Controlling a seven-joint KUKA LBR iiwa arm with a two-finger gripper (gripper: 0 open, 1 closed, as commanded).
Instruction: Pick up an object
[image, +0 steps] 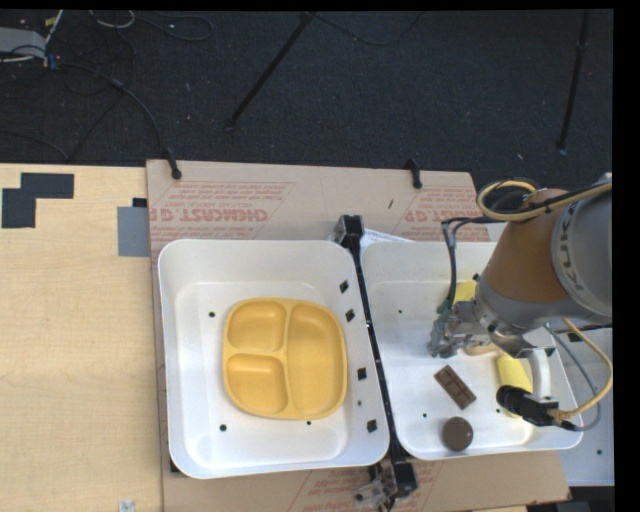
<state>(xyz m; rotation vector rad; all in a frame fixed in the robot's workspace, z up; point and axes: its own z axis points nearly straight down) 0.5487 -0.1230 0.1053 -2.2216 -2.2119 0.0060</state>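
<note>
A yellow plate (285, 358) is lying in the middle of the left bin (185, 290). The gripper (447, 340) is hanging low over the right bin (410, 270); I cannot tell its state. A brown bar (455, 386) and brown disc (457, 433) are sitting near the front edge.

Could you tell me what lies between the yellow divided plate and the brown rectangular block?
In the camera view, the black divider where the two bins meet lies between the yellow plate and the brown block.

Bright, even light (bg dark), slightly soft.
</note>
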